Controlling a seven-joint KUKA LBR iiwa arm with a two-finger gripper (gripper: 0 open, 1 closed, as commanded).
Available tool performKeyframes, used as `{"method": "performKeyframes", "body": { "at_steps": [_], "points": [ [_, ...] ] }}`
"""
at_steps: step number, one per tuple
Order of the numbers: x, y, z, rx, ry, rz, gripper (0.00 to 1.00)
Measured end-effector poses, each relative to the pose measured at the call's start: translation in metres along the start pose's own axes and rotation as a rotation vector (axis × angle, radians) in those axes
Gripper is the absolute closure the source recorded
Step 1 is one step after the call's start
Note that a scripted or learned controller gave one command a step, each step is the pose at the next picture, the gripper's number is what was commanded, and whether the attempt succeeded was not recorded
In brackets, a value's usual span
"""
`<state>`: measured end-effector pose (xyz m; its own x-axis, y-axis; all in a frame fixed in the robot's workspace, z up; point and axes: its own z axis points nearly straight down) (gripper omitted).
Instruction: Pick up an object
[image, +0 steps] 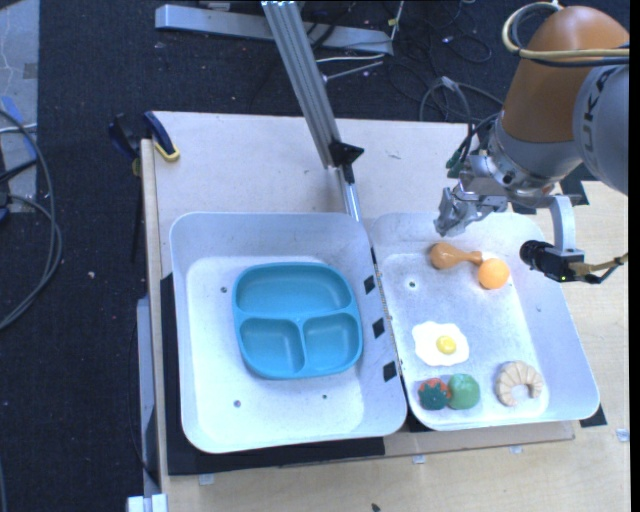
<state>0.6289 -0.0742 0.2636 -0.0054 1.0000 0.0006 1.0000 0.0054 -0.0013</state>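
Where the right bin meets its near edge, a green and red toy sits beside a croissant. Farther in lies a fried egg, then an orange ball and a drumstick. Gripper hangs just above the drumstick; finger state cannot be determined. Left bin holds a blue tray.

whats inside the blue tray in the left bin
All three sections of the blue tray show bare blue plastic. The bin floor beneath the tray is covered.
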Motion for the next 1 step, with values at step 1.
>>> {"method": "performKeyframes", "body": {
  "at_steps": [1],
  "points": [
    [0.0524,-0.0255,0.0182,0.003,0.001,-0.002,1.00]
  ]
}}
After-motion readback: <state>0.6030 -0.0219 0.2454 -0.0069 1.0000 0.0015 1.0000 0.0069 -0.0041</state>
